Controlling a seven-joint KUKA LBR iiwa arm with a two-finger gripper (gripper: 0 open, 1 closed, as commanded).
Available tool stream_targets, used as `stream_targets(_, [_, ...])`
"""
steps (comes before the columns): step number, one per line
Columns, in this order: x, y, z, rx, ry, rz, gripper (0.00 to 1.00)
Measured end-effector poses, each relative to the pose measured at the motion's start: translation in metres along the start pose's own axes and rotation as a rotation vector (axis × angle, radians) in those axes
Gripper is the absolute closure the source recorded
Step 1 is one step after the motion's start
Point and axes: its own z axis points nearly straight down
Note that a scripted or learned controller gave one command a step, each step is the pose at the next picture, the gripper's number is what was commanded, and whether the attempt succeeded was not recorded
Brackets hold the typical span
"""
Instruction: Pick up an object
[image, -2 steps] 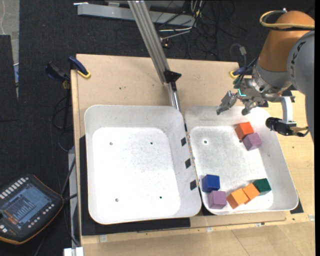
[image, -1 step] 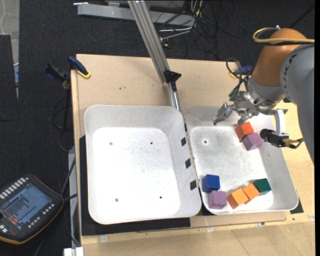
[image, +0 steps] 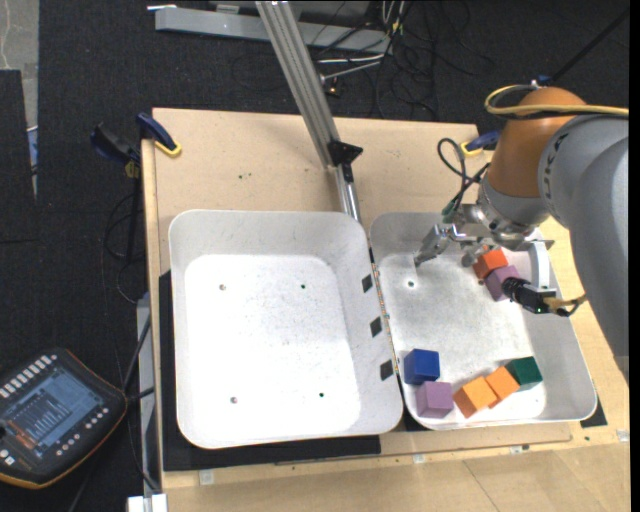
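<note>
My gripper (image: 442, 256) hangs over the far part of the right bin (image: 566, 345), its fingers spread open with nothing between them. Just to its right, partly under the wrist, lie an orange block (image: 490, 264) and a purple block (image: 500, 283), touching each other. Along the bin's near side sit a blue block (image: 421, 363), a second purple block (image: 434, 398), a second orange block (image: 476, 392) and a green block (image: 524, 373).
The left bin (image: 190, 300) lies beside the right one, with black clips on the shared rim. A slanted metal pole (image: 315, 105) crosses the bench's far side. A teach pendant (image: 50, 410) lies off the bench at the left.
</note>
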Motion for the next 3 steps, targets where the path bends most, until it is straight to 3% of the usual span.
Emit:
stream_targets(1, [0.000,0.002,-0.015,-0.007,-0.001,-0.001,1.00])
stream_targets(3, [0.015,0.006,-0.121,-0.012,-0.001,-0.005,1.00])
